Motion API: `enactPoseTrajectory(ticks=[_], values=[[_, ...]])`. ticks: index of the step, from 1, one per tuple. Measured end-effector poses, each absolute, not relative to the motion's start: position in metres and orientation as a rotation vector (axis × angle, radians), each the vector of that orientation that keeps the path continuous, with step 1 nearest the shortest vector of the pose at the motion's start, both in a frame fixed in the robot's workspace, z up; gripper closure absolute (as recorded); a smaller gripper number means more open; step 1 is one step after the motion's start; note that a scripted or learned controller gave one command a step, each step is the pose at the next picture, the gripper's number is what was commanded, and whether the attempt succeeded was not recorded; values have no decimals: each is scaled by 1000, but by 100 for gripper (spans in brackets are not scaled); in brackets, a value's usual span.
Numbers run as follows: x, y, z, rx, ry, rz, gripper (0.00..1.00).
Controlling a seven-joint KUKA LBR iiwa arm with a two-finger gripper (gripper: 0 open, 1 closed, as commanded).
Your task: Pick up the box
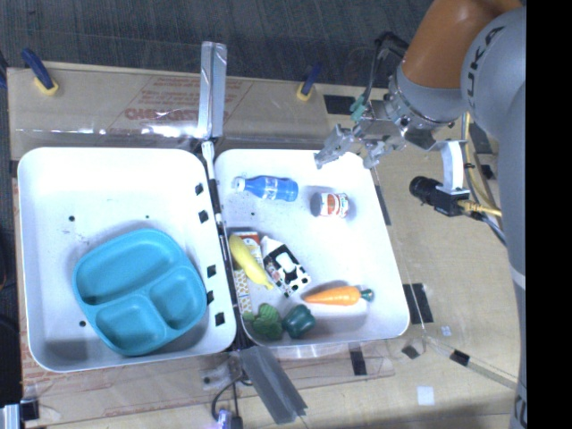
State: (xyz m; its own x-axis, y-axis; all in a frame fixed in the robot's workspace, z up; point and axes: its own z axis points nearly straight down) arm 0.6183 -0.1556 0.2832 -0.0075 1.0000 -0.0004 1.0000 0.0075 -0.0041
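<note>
White right bin [380, 239] holds the box [284, 269], black-and-white, lying near centre-front, touching the banana [248, 261]. Carrot [332, 295] just beside it, blue bottle [268, 187] and can [331, 205] farther back. Claw [344, 147] hovers over the bin's back-right rim, fingers spread, nothing between them, well apart from box. Left bin has blue tray [138, 289].

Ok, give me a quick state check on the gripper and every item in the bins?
Gripper: open, above the right bin's far rim, holding nothing.
Box: lying by the divider wall, banana on it.
Banana: lying across the box.
Bottle: on its side.
Can: on its side.
Carrot: lying flat.
Blue tray: flat in the left bin, compartments up.
</note>
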Motion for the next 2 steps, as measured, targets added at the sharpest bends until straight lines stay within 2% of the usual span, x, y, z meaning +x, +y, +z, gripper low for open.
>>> enactPoseTrajectory(ticks=[1,2], values=[[656,-129,94,-2245,-2190,6,0],[655,-128,103,-2236,-2192,13,100]])
